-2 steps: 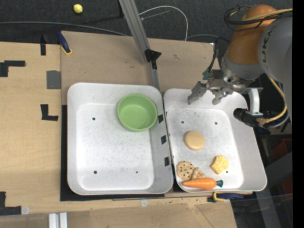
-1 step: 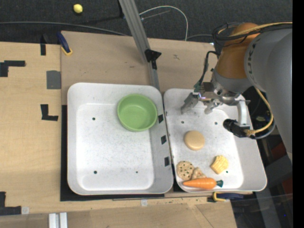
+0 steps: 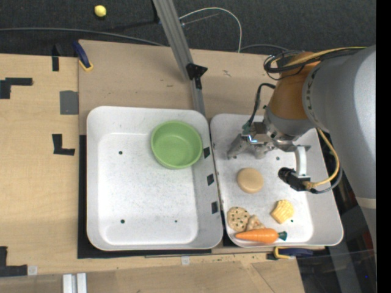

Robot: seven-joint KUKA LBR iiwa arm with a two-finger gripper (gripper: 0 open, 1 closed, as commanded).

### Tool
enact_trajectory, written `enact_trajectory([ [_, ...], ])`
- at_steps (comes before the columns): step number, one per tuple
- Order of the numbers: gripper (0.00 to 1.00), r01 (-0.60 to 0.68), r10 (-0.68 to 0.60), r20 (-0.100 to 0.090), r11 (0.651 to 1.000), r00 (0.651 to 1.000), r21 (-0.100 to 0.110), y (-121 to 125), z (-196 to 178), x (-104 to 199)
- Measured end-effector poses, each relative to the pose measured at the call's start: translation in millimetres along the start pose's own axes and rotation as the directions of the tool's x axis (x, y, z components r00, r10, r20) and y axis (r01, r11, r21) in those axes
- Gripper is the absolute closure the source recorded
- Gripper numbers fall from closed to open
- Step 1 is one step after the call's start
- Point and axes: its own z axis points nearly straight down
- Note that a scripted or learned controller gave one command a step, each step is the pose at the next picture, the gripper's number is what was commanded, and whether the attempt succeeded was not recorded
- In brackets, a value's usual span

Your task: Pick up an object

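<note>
My gripper (image 3: 248,151) hangs over the far part of the right bin (image 3: 324,224), with its fingers spread open and nothing between them. A round tan bun (image 3: 250,180) lies just in front of it, apart from the fingertips. Nearer the front edge of that bin are a brown cookie (image 3: 237,217), a yellow chunk (image 3: 281,211) and an orange carrot (image 3: 259,236) with a green tip. A green bowl (image 3: 176,143) stands upright in the far right part of the left bin (image 3: 122,212).
The grey arm with its orange band (image 3: 290,99) comes in over the right bin's far right side, with black cables looping beside it. A slanted metal pole (image 3: 177,35) rises behind the bins. A small yellow ball (image 3: 100,10) lies on the dark floor beyond the bench.
</note>
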Motion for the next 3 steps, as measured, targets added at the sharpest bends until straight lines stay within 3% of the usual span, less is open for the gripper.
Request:
enact_trajectory([
  [1,1.0,0.002,-0.002,-0.001,1.0,1.0,-0.006,2,-14,1],
  [3,1.0,0.001,-0.001,0.0,1.0,1.0,-0.014,3,-120,11],
])
